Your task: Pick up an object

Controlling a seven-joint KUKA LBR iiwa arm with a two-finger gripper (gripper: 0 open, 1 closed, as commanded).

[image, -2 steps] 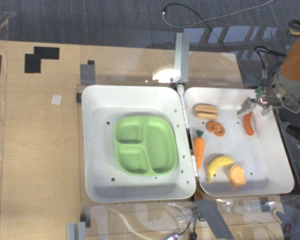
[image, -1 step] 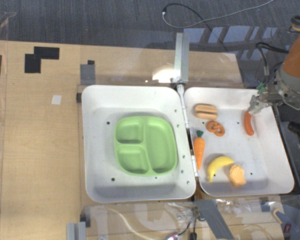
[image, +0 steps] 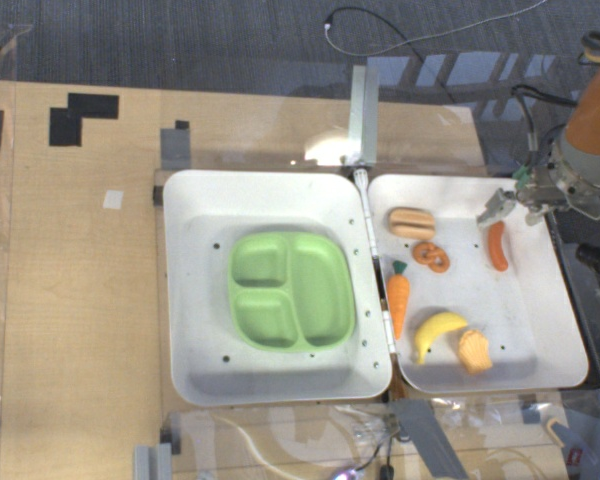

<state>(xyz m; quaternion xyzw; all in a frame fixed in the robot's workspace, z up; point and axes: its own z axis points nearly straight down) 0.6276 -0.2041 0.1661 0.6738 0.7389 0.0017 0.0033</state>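
Gripping nothing, the robot's grey two-finger gripper (image: 512,204) hangs at the upper right of the frame, over the far right corner of the right-hand shallow white bin (image: 545,313), with its fingers spread apart and bare air between them. Closest beneath it is a slim red-orange sausage (image: 498,245), lying just below and slightly left of the fingertips.

Several things could spoil a grab from here, in my judgement. The sausage is narrow and rounded, so fingers closing off-centre would likely roll it aside rather than trap it. It also lies near the bin's right wall, and a descent drifting that way could strike the rim.

Counting the right-hand bin: one sausage, one tan hot dog in a bun (image: 412,222), one small brown twisted pretzel (image: 431,257), one orange carrot with a green top (image: 398,303), one yellow curved banana (image: 435,332), and one orange-brown chunk, perhaps bread (image: 474,351) — six pickable items. Banana and chunk sit just beside each other, so a try there risks nudging both. Lower left of centre, the left-hand shallow white bin (image: 200,368) holds one green plastic divided plate (image: 290,290).
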